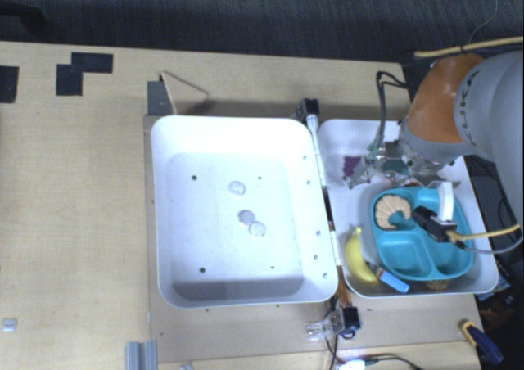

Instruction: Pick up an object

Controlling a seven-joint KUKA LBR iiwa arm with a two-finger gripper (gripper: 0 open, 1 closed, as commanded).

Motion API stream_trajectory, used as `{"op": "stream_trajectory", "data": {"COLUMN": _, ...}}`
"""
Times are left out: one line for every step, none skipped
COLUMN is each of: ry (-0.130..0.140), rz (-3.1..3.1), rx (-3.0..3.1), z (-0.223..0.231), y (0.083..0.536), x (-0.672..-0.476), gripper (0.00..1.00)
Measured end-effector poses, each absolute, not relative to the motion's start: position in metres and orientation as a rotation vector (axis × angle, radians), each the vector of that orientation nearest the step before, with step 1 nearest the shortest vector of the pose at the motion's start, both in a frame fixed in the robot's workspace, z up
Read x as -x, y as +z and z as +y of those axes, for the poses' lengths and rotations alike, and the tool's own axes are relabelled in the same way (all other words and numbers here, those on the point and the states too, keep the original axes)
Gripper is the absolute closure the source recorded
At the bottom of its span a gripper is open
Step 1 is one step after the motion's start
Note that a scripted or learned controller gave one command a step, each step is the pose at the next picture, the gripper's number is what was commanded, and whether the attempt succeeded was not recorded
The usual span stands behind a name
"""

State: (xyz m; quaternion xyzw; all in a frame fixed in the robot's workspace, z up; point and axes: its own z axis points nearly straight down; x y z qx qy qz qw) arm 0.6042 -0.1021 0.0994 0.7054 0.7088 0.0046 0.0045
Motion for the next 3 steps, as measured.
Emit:
{"op": "stream_trajectory", "data": {"ry": 0.018, "rz": 2.221, "rx": -2.206, "z": -0.101, "y": 0.111, "x": -0.606, "gripper": 1.0}}
{"op": "stream_trajectory", "data": {"ry": 0.019, "rz": 2.221, "rx": -2.206, "z": -0.101, "y": 0.111, "x": -0.606, "gripper": 0.0}}
{"op": "stream_trajectory", "data": {"ry": 0.023, "rz": 2.222, "rx": -2.202, "z": -0.1, "y": 0.122, "x": -0.607, "gripper": 1.0}}
